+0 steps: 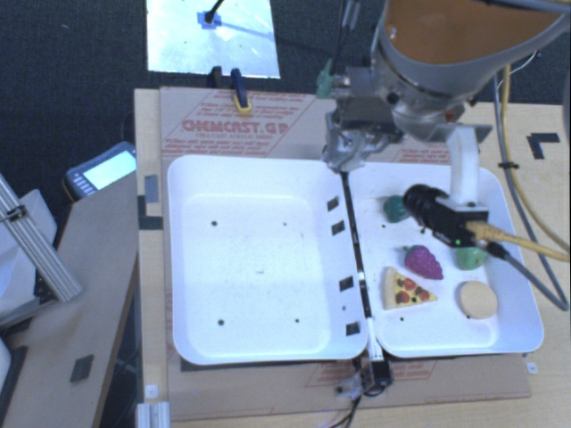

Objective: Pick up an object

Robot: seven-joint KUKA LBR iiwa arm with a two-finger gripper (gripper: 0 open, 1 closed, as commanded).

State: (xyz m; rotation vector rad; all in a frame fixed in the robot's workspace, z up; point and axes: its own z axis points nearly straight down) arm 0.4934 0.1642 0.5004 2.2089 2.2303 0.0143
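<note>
**Overhead view of the bench.** The arm (464,25) reaches in from the right. Its gripper (344,157) hangs at the far edge of the bins, above the seam (355,257) where the left bin (259,266) and the right bin (517,328) meet. Nothing is seen in its grasp, and whether it is released or clenched cannot be told from this angle.

**Objects.** All candidates lie in the right bin:
- a teal toy (393,208) at the far left of the bin
- a bunch of purple grapes (423,261) near the middle
- a pizza slice (407,290) just beside the grapes, on their near side
- a tan biscuit (478,300) to the right of the slice
- a green toy (470,259) right of the grapes, partly hidden by the robot's own hardware

**Judged stage.** Approach, with no object yet touched.

**Risks.**
- A straight descent from the present position would probably meet the bin rims rather than an object, so a move to the right is needed first.
- The pizza slice and biscuit lie flat and may offer little to close on.
- The grapes and slice sit close together, so closing on one could nudge or snag the other.

The teal toy, nearest the gripper, looks the easiest target.
</note>
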